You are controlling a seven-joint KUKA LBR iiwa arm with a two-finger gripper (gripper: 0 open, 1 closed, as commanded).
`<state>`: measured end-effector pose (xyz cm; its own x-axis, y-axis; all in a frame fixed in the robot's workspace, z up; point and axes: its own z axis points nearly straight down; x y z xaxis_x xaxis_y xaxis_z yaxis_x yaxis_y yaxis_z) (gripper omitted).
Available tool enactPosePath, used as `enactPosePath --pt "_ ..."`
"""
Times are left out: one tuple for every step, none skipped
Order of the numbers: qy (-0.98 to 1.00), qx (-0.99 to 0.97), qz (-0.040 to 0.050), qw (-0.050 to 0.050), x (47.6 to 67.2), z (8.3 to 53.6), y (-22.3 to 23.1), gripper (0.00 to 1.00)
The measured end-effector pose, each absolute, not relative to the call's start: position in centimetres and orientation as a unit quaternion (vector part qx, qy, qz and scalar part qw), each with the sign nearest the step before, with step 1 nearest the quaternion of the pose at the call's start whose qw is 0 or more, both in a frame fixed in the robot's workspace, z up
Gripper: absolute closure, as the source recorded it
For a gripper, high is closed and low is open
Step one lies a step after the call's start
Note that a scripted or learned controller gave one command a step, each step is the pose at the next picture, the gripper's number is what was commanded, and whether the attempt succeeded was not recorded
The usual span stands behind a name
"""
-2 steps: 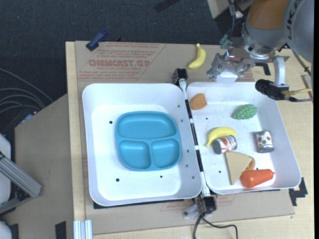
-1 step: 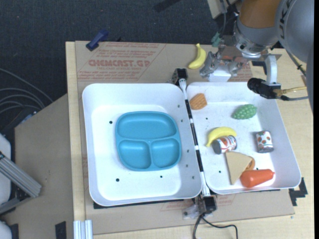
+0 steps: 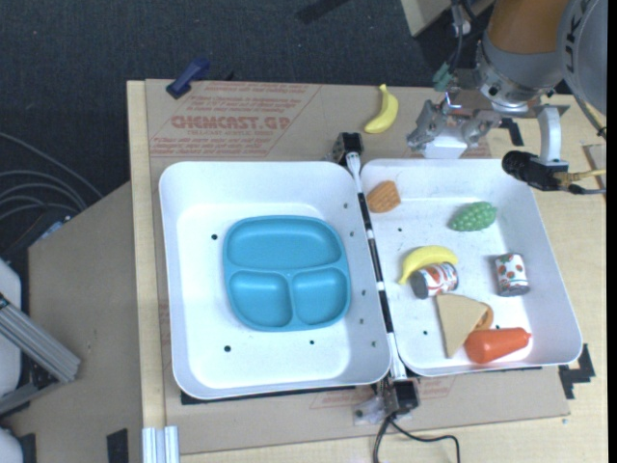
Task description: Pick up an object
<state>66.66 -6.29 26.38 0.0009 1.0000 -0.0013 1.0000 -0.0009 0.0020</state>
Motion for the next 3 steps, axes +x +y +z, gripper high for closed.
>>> enactPosePath --pt "0.707 0.707 -0.0003 0.000 66.7 26.2 -4.4 1.00" --pt "0.708 0.707 -0.0004 -0.001 66.7 26.3 -1.9 1.00" --pt "0.707 0.707 -0.0010 -0.001 66.6 24.8 -5.4 1.00"
